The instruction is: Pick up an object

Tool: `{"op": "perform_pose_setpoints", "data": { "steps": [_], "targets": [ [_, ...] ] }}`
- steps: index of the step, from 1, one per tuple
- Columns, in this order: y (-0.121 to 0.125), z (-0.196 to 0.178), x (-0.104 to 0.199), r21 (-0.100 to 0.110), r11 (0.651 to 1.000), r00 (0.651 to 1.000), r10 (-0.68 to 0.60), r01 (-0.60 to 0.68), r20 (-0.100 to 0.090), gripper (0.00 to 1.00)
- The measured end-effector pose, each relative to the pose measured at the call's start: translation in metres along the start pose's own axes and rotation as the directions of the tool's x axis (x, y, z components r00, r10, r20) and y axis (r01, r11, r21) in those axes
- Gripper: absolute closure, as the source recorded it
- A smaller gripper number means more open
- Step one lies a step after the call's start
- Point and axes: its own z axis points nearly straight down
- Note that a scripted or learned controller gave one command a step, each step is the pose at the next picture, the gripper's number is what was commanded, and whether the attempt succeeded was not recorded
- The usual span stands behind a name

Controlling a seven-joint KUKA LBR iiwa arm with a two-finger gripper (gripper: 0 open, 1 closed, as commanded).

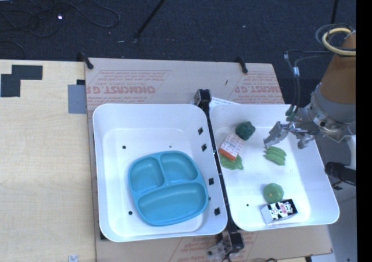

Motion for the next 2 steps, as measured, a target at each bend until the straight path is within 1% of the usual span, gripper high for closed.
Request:
{"op": "perform_pose_setpoints", "data": {
  "steps": [1,2],
  "targets": [
    [0.002,-0.006,0.0,-0.012,1.0,1.0,-0.002,0.002,0.002,0.0],
    [0.008,0.039,0.0,-0.006,1.0,1.0,-0.002,0.002,0.0,0.0]
  ]
}}
